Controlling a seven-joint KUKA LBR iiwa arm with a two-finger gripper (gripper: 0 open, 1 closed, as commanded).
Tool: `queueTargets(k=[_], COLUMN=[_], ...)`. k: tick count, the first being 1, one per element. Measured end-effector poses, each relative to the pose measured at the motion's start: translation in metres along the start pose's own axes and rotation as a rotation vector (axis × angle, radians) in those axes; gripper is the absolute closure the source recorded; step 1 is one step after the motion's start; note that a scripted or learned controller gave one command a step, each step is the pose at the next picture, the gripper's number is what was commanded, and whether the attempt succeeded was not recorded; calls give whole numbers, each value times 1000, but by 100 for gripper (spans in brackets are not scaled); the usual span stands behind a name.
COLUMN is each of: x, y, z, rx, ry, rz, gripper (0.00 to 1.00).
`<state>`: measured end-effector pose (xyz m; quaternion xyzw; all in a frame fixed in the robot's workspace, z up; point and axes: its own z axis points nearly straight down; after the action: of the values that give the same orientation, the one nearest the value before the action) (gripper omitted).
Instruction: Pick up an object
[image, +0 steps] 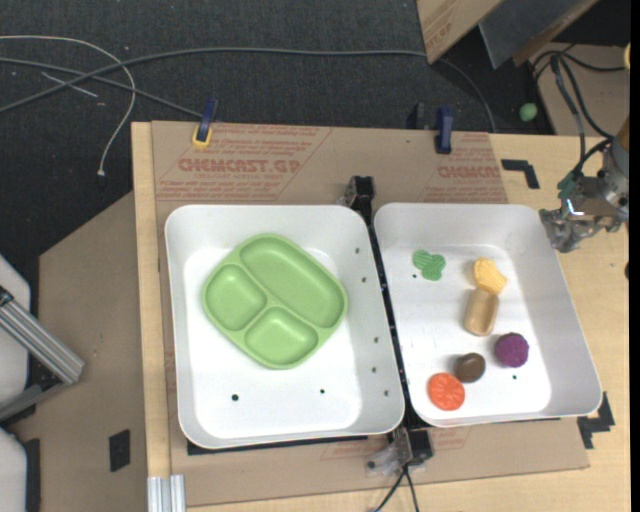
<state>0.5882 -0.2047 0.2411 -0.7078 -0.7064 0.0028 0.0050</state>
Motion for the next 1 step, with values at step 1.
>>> queueTargets(k=[1], x=[0], y=[2], z=[-6], rx=[-11], ry=[-3], rz=[-3], gripper=[0])
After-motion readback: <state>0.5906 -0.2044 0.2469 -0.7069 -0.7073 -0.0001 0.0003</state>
